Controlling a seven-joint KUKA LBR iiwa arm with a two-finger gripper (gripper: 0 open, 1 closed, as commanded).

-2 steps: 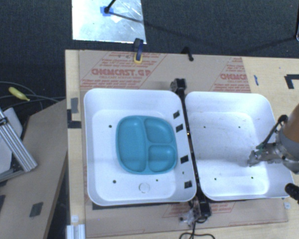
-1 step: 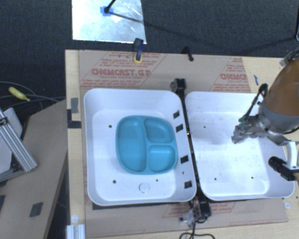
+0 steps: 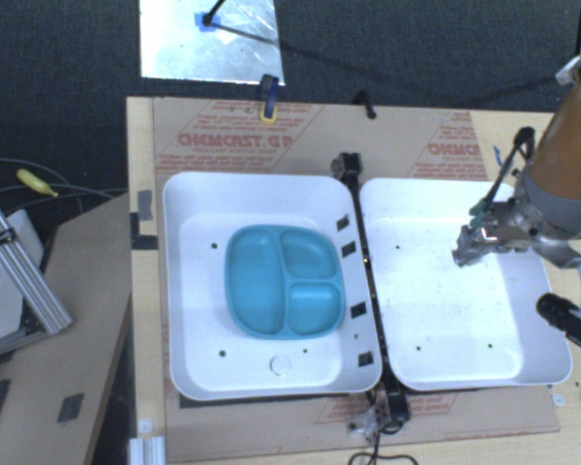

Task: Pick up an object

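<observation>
While the arm reached in from the right, the scene stood thus:
Left bin (image 3: 189,260): white, holding the blue divided plate (image 3: 283,281) flat near its middle, three compartments facing up.
Small disc (image 3: 280,364): whitish, on the left bin's floor just in front of the plate.
Right bin (image 3: 436,356): white, floor speckled with dark flecks.
Gripper (image 3: 468,247): hung over the right bin's rear half, well apart from the plate, across the divider between the bins.
Gripper fingers: too blurred to tell whether spread or pressed together; nothing visible between them.
Cardboard sheet (image 3: 237,134): behind the bins, printed "CHEMCAST" in red.
</observation>
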